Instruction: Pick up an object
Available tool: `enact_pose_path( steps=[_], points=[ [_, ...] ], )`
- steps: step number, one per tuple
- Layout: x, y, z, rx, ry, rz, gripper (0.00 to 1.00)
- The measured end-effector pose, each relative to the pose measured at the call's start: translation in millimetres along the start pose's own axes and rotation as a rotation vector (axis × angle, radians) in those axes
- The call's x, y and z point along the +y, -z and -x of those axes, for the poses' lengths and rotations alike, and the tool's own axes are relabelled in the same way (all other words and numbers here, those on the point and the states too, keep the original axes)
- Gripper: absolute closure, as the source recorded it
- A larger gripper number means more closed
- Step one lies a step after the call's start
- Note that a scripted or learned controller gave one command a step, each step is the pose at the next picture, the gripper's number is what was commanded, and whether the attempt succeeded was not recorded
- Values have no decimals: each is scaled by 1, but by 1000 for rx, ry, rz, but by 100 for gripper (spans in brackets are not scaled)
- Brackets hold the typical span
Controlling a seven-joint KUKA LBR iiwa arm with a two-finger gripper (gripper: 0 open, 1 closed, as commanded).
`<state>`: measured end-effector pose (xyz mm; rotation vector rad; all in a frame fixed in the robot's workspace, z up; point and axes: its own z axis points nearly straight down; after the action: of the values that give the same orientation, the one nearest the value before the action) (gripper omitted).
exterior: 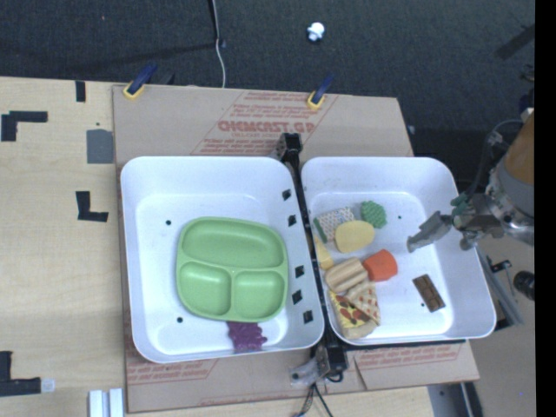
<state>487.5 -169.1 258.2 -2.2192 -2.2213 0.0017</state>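
Over the right bin's (pixel 439 174) far right rim the gripper (pixel 432 231) hung, one grey finger reaching out toward the bin's middle; whether it was released or clenched could not be told, and nothing was seen in its grasp. Just below it and slightly left lay a small brown bar (pixel 427 292) on the bin floor, apart from everything else. Further left of the gripper sat an orange-red block (pixel 380 265), touching a hot-dog bun (pixel 345 274), with a pizza slice (pixel 356 309) beneath the bun. Left of the gripper at about its own level rested a yellow lemon-like piece (pixel 354 235), and beside that a green ridged item (pixel 373 212). Well away to the left, the left bin (pixel 148 181) carried a green divided plate (pixel 232 266) and a purple grape cluster (pixel 247 336) below it.
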Motion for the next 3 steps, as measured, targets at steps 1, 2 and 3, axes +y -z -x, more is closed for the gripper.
enact_pose_path(
  steps=[1, 2, 3],
  points=[
    [42, -68, -74, 3, 8, -4, 0],
    [90, -150, -38, -1, 0, -4, 0],
    [120, -169, -62, -1, 3, 10, 0]
  ],
)
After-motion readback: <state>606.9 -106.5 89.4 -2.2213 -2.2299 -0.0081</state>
